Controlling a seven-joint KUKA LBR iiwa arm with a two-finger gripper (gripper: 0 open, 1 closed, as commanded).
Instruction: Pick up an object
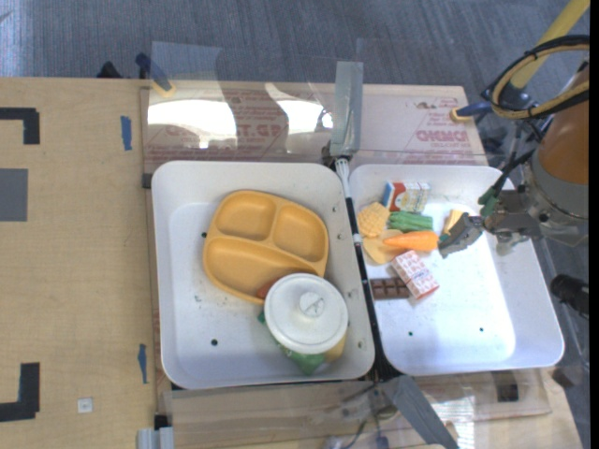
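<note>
The right bin (487, 344) holds a cluster of toy food at its upper left. There is an orange carrot (410, 241), a green piece (410, 221), a yellow waffle-like piece (374, 221), a small white and red carton (410, 195), a pink and white box (414, 274), a brown chocolate bar (386, 289) and a small yellow wedge (454, 220). My gripper (460, 237) hangs over the right bin just right of the carrot, close to the yellow wedge. Nothing shows between its dark fingers.
The left bin (178, 279) carries an orange divided plate (264, 241) and a white lidded bowl (307, 311) over something green. A clear panel and cardboard stand behind the bins. The arm's body and yellow cables rise at the right edge.
</note>
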